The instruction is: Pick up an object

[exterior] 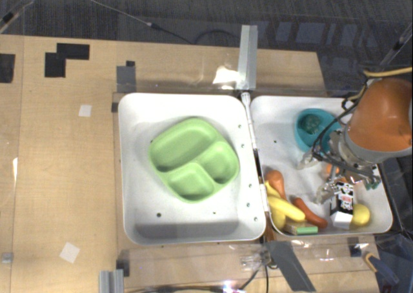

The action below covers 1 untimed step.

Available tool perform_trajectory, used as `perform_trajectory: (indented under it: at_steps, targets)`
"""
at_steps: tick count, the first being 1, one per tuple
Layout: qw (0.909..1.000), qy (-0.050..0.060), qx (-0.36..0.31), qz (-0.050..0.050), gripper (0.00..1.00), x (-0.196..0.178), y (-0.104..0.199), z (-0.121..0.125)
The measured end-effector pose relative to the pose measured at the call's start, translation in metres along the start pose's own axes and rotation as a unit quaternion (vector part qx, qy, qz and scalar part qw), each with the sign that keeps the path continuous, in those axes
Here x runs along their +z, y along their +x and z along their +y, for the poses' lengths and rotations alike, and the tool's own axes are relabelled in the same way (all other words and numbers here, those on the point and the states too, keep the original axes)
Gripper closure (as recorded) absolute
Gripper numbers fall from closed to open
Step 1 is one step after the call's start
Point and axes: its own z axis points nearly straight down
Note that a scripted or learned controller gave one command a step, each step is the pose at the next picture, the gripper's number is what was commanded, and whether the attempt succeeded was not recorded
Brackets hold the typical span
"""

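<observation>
The grey arm's pincer (340, 182) is hovering low over the right white bin (284, 114), and I cannot tell how it is set. Its likeliest target, the small black-and-white carton (344, 201), is sitting crowded against a yellow lemon-shaped toy (360, 215); a descent here is risking a nudge or a double grab.

Grey arm (361, 150), orange band (385, 121), dark cables.
</observation>
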Motion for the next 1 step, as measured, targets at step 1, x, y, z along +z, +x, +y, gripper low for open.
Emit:
perform_trajectory:
  at_steps: [1]
  targets:
    - [0.9997,0.000,-0.025,-0.001,0.00,-0.0017,0.0160,0.0578]
